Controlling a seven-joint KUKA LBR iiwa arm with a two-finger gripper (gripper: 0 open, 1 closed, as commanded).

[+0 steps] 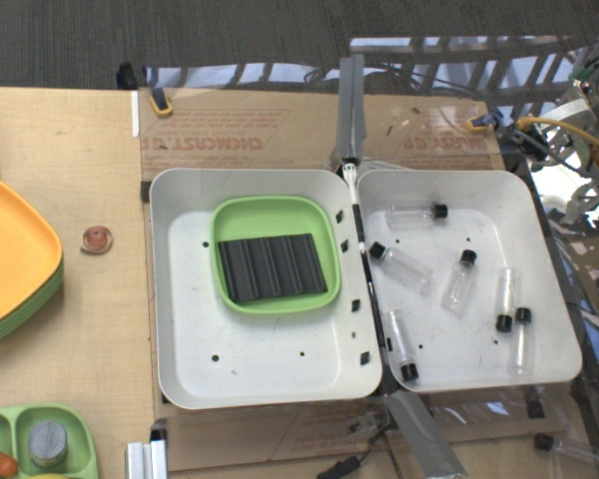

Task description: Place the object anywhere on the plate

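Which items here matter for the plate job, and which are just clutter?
For the job:
- green plate in the left bin
- clear vials in the right bin

Lying about:
- orange plates
- small red knob
- green divided tray

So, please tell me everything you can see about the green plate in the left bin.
The green plate is a rounded square with a raised rim, light green, and looks like plastic. It lies flat in the upper middle of the left white bin, apart from the bin walls. On it rests a dark grey ribbed rectangular pad, slightly tilted, which covers most of the plate's lower half. The plate looks intact and clean.
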